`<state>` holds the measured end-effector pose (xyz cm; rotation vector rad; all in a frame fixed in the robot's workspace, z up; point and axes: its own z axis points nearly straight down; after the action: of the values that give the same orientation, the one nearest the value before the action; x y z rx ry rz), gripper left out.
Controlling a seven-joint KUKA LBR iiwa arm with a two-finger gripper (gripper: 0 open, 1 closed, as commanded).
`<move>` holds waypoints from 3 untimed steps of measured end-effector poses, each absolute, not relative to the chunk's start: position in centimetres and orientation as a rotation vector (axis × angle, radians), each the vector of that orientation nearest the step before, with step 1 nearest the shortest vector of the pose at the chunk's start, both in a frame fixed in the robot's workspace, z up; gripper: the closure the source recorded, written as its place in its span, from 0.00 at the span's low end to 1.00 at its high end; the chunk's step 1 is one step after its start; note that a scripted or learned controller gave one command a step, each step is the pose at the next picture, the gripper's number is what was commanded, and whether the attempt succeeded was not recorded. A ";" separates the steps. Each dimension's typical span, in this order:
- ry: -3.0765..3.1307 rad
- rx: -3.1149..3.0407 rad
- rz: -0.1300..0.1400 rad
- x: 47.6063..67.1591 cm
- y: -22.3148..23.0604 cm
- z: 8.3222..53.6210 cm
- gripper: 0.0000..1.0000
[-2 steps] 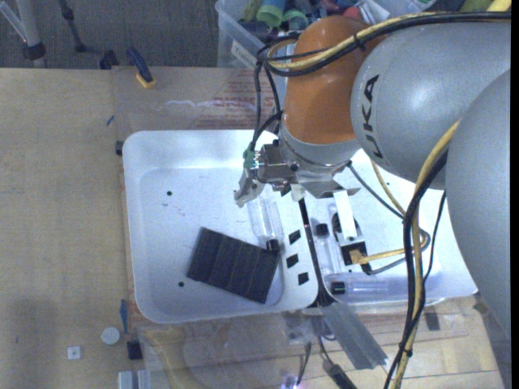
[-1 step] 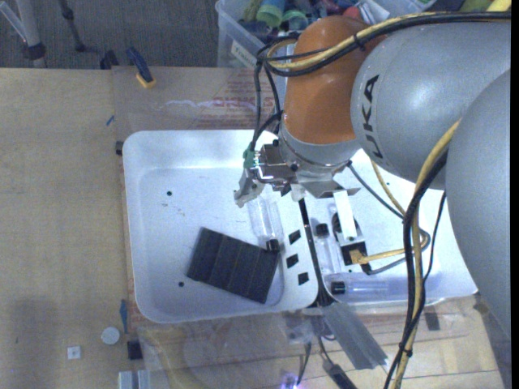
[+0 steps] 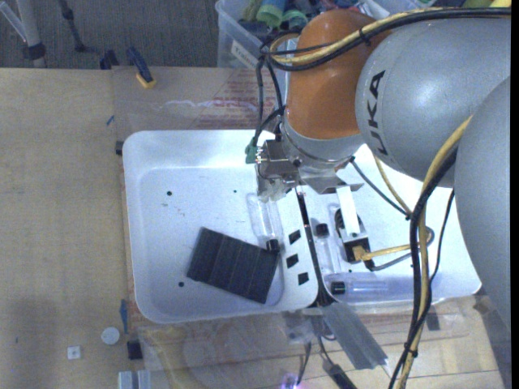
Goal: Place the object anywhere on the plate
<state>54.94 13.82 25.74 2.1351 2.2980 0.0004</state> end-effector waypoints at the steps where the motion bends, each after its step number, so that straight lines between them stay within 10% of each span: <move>1: 2.298 2.135 0.000 54.9 13.8 25.7 0.00; 2: 2.298 2.135 0.000 54.9 13.8 25.7 0.00; 3: 2.381 2.053 -0.004 53.1 13.3 16.5 0.00</move>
<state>53.12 13.33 16.54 2.0529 2.3813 -0.0036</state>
